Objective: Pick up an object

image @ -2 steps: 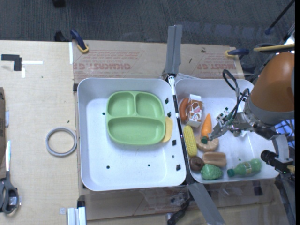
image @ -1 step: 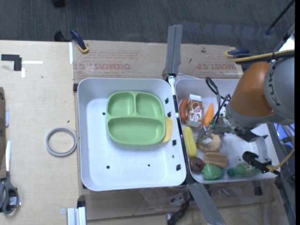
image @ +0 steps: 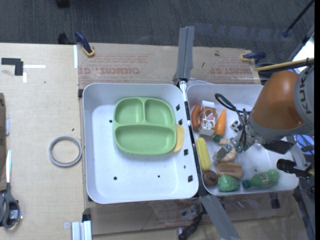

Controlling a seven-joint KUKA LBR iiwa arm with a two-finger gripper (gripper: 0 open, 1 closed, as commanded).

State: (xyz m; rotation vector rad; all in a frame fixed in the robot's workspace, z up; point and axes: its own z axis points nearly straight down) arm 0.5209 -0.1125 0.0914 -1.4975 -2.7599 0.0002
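My gripper (image: 229, 148) is low inside the right bin (image: 252, 91), reaching in from the right under the orange wrist band (image: 276, 105). Its tip is right at a small tan piece (image: 226, 156), and contact cannot be judged. Around it lie a yellow corn cob (image: 202, 153), an orange carrot (image: 220, 122), a printed snack packet (image: 207, 117), a brown bread-like block (image: 230, 170), a dark round piece (image: 210, 177), a green leafy toy (image: 228, 183) and a green bottle (image: 261, 179).
The left bin (image: 95, 149) holds a green divided plate (image: 145, 125) with a yellow piece (image: 179, 138) at its right edge. A grey ring (image: 65, 150) and scissors (image: 9, 206) lie on the bench to the left. A black cable (image: 226, 103) loops above the wrist.
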